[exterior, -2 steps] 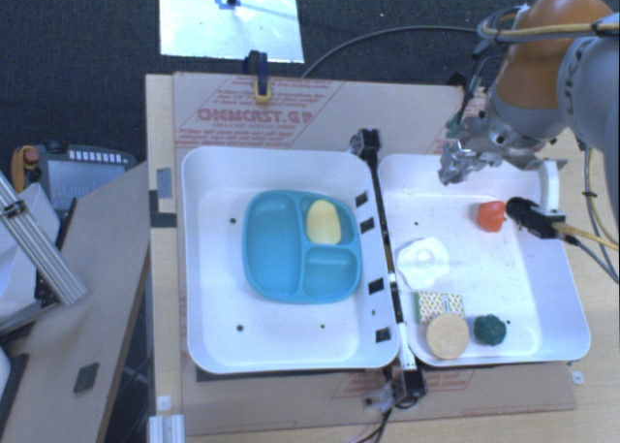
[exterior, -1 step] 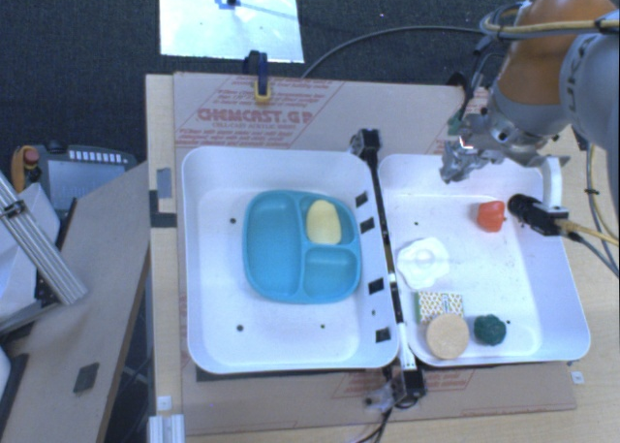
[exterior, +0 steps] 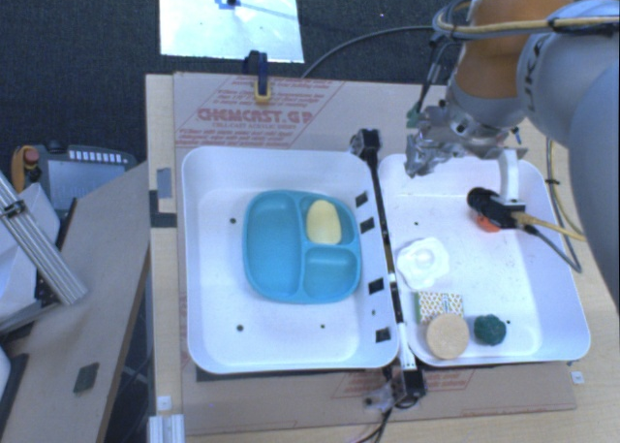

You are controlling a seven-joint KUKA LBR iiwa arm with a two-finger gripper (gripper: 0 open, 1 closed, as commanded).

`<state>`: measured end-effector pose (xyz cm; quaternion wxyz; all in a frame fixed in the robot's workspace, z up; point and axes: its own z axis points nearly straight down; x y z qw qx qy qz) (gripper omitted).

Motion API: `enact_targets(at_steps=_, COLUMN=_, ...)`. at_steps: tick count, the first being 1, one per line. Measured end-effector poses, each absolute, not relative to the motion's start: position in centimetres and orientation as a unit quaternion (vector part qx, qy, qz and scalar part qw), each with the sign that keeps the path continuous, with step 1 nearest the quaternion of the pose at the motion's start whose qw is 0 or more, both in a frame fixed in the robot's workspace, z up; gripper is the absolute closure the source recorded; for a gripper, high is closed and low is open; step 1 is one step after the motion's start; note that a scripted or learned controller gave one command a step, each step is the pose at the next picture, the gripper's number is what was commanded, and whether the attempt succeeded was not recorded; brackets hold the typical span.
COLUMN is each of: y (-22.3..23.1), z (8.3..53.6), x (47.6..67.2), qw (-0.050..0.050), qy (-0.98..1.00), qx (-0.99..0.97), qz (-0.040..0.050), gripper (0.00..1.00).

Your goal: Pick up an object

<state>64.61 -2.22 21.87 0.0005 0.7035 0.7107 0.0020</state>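
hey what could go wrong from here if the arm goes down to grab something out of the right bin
1. The end effector sits over the far left corner of the right bin, apart from the objects; a straight descent would likely meet bare floor.
2. The tan disc, patterned card and green ball crowd the near corner, so a grasp may nudge neighbours.
3. The white piece lies beside the divider, leaving little finger room.

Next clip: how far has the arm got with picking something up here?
Nothing looks picked yet. The gripper hangs over the far end of the right white bin. The round tan disc, dark green ball and white lumpy piece lie in that bin's near part. Choosing, grasping and lifting all remain.
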Motion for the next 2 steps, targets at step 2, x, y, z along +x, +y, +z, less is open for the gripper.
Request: enact_targets(at_steps=2, y=8.0, z=22.4, x=63.3, qw=0.000, qy=0.710, qx=0.704, qz=0.0013, gripper=1.00)
